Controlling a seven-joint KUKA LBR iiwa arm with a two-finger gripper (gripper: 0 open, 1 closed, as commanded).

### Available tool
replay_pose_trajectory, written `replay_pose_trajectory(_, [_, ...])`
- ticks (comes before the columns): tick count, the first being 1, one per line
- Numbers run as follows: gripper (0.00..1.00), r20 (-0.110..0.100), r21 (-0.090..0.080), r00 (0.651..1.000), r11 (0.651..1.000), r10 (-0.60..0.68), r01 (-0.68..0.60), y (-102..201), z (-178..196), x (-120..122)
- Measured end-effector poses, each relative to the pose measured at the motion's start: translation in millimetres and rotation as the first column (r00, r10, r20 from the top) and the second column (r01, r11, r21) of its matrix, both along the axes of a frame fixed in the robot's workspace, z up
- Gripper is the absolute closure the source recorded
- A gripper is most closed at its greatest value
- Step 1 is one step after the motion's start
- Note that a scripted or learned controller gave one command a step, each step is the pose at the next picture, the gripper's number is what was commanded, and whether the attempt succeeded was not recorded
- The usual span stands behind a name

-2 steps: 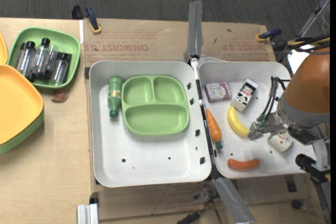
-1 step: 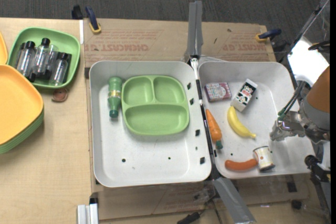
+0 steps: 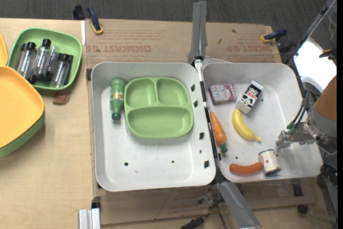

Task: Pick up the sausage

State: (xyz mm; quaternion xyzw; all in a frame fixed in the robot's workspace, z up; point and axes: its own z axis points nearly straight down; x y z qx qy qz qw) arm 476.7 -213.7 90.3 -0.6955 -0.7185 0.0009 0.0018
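Two white bins on the counter (image 3: 48, 169), side by side, sharing a middle wall.

Left bin (image 3: 155, 169): 1 green three-compartment plate (image 3: 158, 106), smooth plastic, rounded corners; 1 green bottle (image 3: 117, 98) lying flat just left of the plate, touching or nearly so. Front half of this bin floor is open.

Right bin (image 3: 284, 78): 6 items.
- 1 sausage (image 3: 246, 168), red-orange, smooth, slightly curved, lying near the front wall
- 1 small can (image 3: 269, 162), on its side, just right of the sausage, touching or almost touching its end
- 1 carrot (image 3: 217, 128), orange, tapered, along the left wall
- 1 banana (image 3: 244, 126), yellow, curved, mid-bin
- 1 small black-and-white carton (image 3: 250, 97), tilted
- 1 pink flat box (image 3: 222, 94) at the back left

Sausage sits close to the front edge, with bare floor between it and the banana.

Gripper (image 3: 285, 139) at the right side of the right bin, low, near the can, apart from the sausage. Cannot tell whether it is released or clenched; nothing seen in it.

Off the bins, on the counter at left: 1 green tray (image 3: 69, 51) holding several clear bottles (image 3: 44, 61) with dark caps, count unclear; stack of orange plates (image 3: 19, 115) at the left edge.
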Motion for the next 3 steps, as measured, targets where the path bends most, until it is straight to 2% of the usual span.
replay_pose_trajectory(1, [1.00,0.003,-0.001,0.994,0.994,-0.106,0.106,-8.5,1.2,0.3])
replay_pose_trajectory(2, [1.00,0.002,-0.001,0.995,0.995,-0.102,0.102,-4.7,0.8,0.2])
replay_pose_trajectory(3, [1.00,0.004,-0.001,0.979,0.979,-0.205,0.205,-5.2,1.5,0.4])
